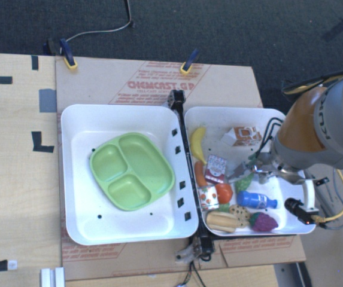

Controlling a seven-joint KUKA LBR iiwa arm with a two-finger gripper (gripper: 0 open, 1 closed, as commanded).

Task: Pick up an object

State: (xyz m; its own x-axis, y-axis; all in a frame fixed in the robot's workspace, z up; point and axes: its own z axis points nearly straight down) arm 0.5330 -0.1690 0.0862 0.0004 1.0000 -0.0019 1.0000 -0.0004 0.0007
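Across the middle of the frame runs the surface (15, 178), pale wood at the left with dark tape marks, and a brown cardboard sheet (159, 82) printed in red lying under both bins. Above it, at the top of the frame, is dark carpeted floor (231, 17) with a thin cable (108, 28) trailing across it. Two yellow clamps (69, 61) pin the cardboard's upper edge.

At centre left, the left bin (75, 220) carries a green divided tray (132, 170). Beside it, the right bin (279, 115) is crowded with toy food and small packets: a yellow banana (197, 143), a red tomato (223, 192), a blue bottle (256, 200), a purple piece (264, 222), a hot-dog bun (222, 221) and a torn wrapper (245, 136).

From the right edge of the frame, the arm (312, 130) reaches over the right bin, and its gripper (249, 169) sits low among the objects, just above the blue bottle and next to a green piece (243, 183). How wide the gripper stands, and whether it has anything, cannot be told.
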